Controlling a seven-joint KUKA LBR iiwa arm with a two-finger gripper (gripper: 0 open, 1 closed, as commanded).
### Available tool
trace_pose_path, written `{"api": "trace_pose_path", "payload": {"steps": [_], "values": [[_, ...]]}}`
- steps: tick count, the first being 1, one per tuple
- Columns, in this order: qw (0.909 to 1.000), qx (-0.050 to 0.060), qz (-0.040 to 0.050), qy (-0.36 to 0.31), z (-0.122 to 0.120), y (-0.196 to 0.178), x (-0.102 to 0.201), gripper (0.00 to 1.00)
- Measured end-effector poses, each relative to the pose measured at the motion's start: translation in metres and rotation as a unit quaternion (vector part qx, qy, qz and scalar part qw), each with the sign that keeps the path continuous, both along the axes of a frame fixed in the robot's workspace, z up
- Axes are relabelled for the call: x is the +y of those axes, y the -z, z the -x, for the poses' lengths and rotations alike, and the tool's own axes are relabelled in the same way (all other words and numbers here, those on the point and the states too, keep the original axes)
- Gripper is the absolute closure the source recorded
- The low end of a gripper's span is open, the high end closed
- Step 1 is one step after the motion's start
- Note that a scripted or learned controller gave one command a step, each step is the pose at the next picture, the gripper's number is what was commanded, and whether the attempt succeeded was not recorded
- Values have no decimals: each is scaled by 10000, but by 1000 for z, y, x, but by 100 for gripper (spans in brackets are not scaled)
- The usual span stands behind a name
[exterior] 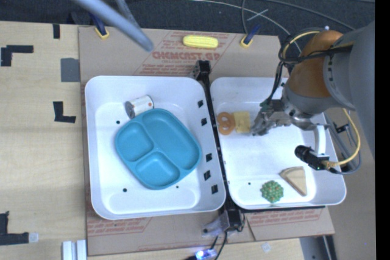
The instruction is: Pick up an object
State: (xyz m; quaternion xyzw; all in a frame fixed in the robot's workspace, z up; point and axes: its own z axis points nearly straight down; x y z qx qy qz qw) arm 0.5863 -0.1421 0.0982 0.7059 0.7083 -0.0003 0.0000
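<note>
In the right bin (277,158) my gripper (261,123) hangs low, just right of a pale yellow block (242,122) and a brown ring-shaped pretzel (225,123) near the bin's left wall. A green bumpy ball (272,191) and a tan wedge (297,179) lie near the front of the same bin. The left bin (103,149) holds a blue divided plate (158,147) and a small white cup lying on its side (139,106).
A yellow corn cob (200,42) lies on the cardboard behind the bins. Black clips (202,69) join the bins along the middle divider. Cables loop over the back right, by the arm's orange band (317,58).
</note>
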Motion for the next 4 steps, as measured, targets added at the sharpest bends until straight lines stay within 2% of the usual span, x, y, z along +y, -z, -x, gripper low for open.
{"api": "trace_pose_path", "payload": {"steps": [2, 3, 4], "values": [[10000, -25, 4, 10, -11, -113, -16, 100], [10000, -7, -4, 9, -11, -138, -15, 100], [10000, 10, -4, -6, 0, -128, 34, 100]]}}
